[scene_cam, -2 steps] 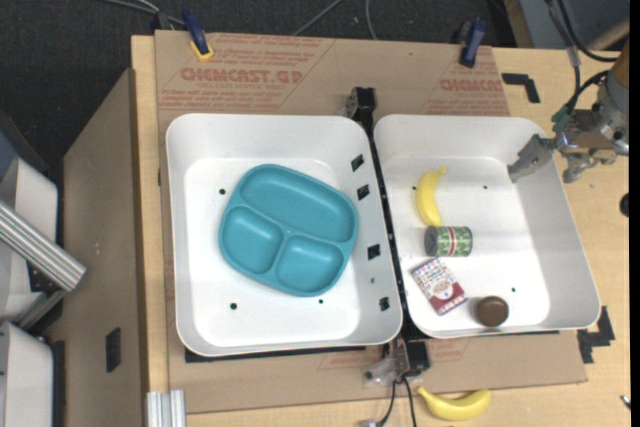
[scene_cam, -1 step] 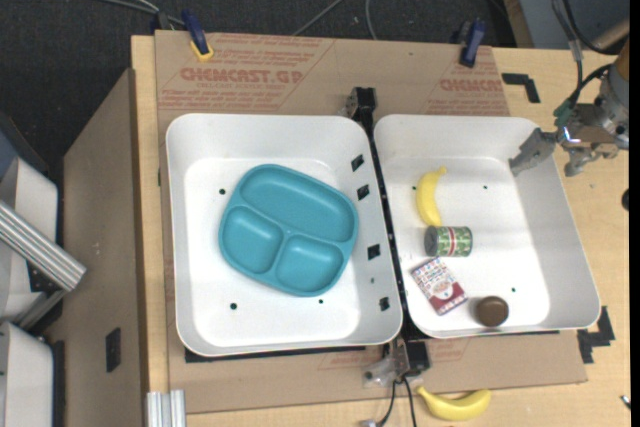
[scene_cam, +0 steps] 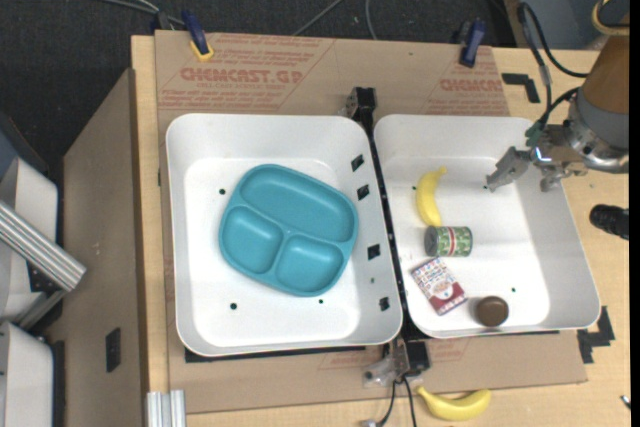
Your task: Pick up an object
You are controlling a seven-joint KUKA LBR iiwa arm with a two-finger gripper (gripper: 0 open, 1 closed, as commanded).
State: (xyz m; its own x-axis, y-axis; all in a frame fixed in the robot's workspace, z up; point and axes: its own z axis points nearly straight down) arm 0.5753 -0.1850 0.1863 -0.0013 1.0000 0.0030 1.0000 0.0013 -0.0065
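The right bin [scene_cam: 560, 245] holds a yellow banana [scene_cam: 430, 197], a small green-labelled can [scene_cam: 448, 241] lying on its side, a red and white packet [scene_cam: 438, 283] and a brown round object [scene_cam: 491, 311]. My gripper [scene_cam: 520, 179] hangs over the bin's upper right part, to the right of the banana and apart from it. Its fingers are spread open with nothing between them. A teal divided plate [scene_cam: 288, 228] lies in the left bin [scene_cam: 190, 215].
A second banana [scene_cam: 455, 402] lies on the bench outside the bins, below the right bin's front edge. Clamps [scene_cam: 199, 41] hold the cardboard at the back. Cables run across the dark floor behind.
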